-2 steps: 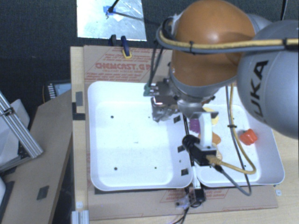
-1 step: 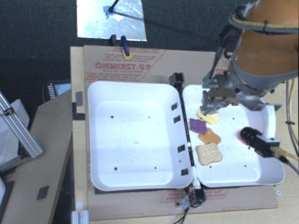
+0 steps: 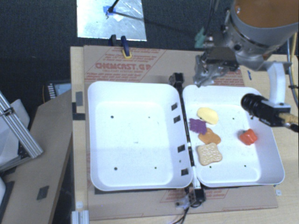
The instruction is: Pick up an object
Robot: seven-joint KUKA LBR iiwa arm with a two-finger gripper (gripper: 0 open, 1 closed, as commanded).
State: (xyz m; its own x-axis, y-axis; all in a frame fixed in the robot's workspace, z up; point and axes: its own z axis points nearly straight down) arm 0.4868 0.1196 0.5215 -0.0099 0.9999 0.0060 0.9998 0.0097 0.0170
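The end effector hangs at the far edge of the right bin, near the divider between the two bins, below the grey arm with its orange band. Its metal fingers point down toward the bin's back rim; they are blurred and bunched together, so I cannot tell how far apart they stand, and nothing shows between them. It touches none of the objects.

Five objects lie in the right bin, one of each kind. A yellow piece sits farthest back. A purple piece lies just in front of it, close to the divider. An orange-brown piece touches the purple one on its near side. A tan waffle-like square lies just in front of that. A red-orange piece sits apart from the others, toward the right wall.

The left bin sits beside it on the desk. Both bins rest on a sheet of printed cardboard. A black cylindrical device juts over the right bin's right side
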